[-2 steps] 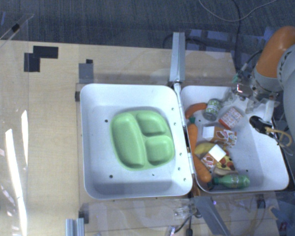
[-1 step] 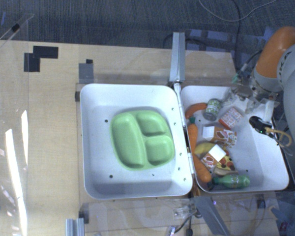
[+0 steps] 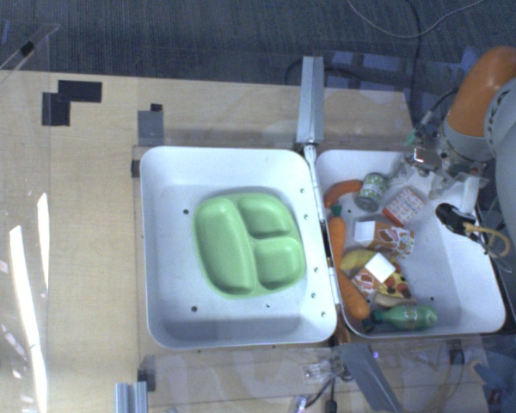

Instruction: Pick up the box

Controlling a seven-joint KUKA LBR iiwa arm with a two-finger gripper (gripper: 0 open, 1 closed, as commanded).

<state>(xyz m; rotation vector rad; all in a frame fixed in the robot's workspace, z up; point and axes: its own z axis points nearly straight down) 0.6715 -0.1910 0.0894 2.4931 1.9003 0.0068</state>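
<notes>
Green tray (image 3: 249,243) lies in my left bin (image 3: 168,317). Right bin (image 3: 490,304): carrot (image 3: 344,265) at 9 o'clock, bottle (image 3: 404,317) at 6, can (image 3: 371,190) and box (image 3: 404,205) toward 12. My gripper (image 3: 430,163) hovers just beside the box at its 1 o'clock; grip state unclear.

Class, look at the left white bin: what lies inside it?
Inside the left bin lies one green divided tray with three compartments, resting flat near the middle. The bin floor beneath the tray is covered, so anything under it cannot be seen.
</notes>
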